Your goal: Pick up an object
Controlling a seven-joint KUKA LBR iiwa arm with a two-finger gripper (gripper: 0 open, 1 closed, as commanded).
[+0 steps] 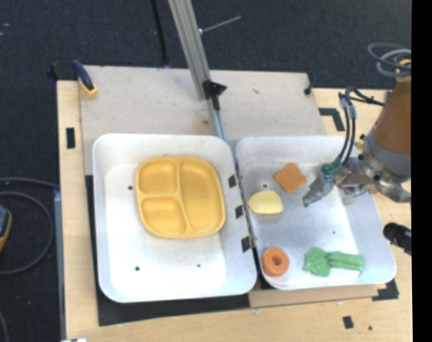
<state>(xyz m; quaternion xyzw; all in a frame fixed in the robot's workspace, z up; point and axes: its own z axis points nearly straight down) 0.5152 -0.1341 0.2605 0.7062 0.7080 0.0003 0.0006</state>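
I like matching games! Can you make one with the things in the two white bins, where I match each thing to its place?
Things:
1. yellow divided plate
2. orange ring
3. green toy
4. orange block

Places:
A. front right corner of the right bin
B. in the left bin
C. front left corner of the right bin
D. back of the right bin, left of the gripper

Pairs: 1-B, 2-C, 3-A, 4-D
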